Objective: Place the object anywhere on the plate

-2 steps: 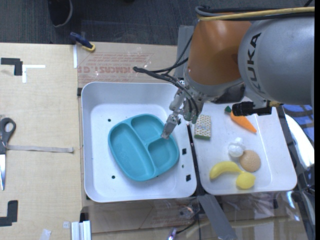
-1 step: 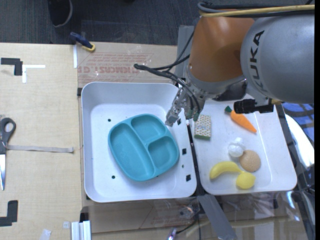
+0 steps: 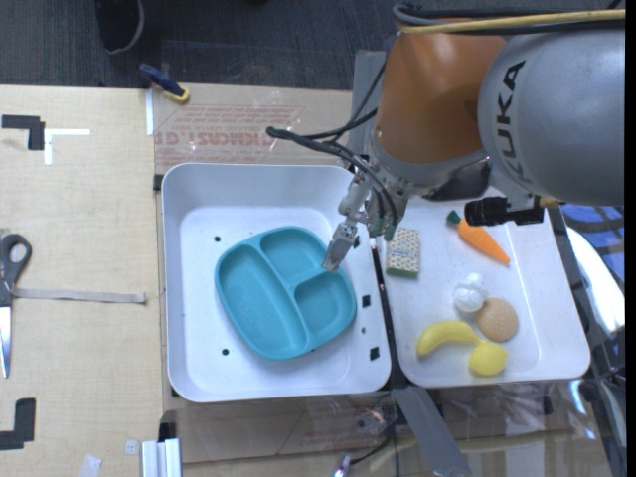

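A teal plate (image 3: pixel 283 296) with three compartments lies in the left white bin (image 3: pixel 189 266). My gripper (image 3: pixel 358 245) hangs over the plate's upper right rim, by the wall between the two bins. It is open, with nothing between its fingers; one fingertip (image 3: pixel 335 255) points down at the plate's edge. Just right of the gripper, a green and white sponge (image 3: pixel 403 252) rests in the right bin (image 3: pixel 556 316). An orange carrot (image 3: pixel 483 240), a white garlic bulb (image 3: pixel 468 295), a tan round item (image 3: pixel 498 318), a banana (image 3: pixel 446 336) and a lemon (image 3: pixel 487 359) also lie there.
The grey and orange arm (image 3: pixel 497 87) covers the right bin's upper part. Black cables (image 3: pixel 308 142) run along the left bin's top rim. Scissors (image 3: pixel 12 266) lie on the bench at far left.
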